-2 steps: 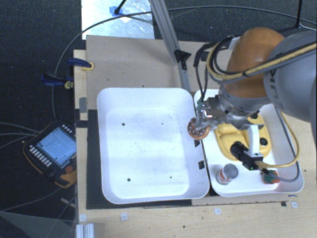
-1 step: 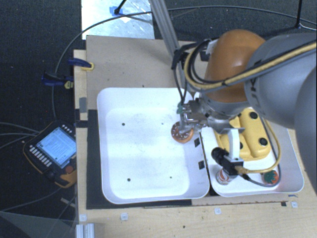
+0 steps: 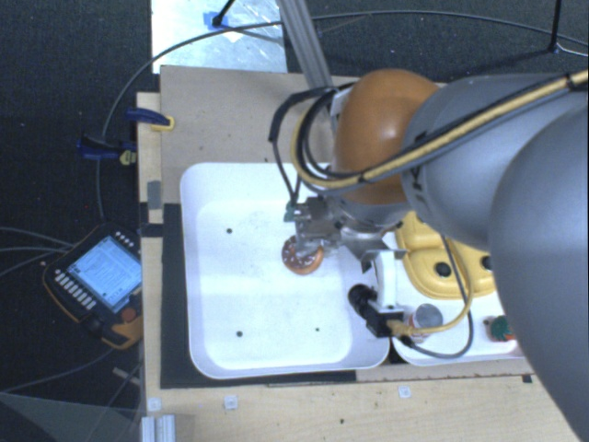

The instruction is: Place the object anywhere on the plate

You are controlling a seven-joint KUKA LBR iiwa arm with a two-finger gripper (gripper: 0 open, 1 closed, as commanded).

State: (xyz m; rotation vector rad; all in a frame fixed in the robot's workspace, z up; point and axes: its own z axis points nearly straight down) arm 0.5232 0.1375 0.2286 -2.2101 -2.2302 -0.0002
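Observation:
A small round brownish object point(image 3: 302, 259) with a pale rim sits over the floor of the left white bin point(image 3: 221, 274), near its right side. My gripper point(image 3: 307, 238) hangs directly above it, its tip meeting the object's top edge; the wrist hides the contact. The yellow plate point(image 3: 448, 263) lies in the right bin point(image 3: 460, 350), partly covered by my arm and a cable. The object is to the left of the plate, apart from it.
A small green and orange item point(image 3: 498, 325) and a grey round piece point(image 3: 426, 316) lie near the front of the right bin. Black cables point(image 3: 368, 309) loop over the divider between the bins. A teach pendant point(image 3: 99, 279) lies left of the bench.

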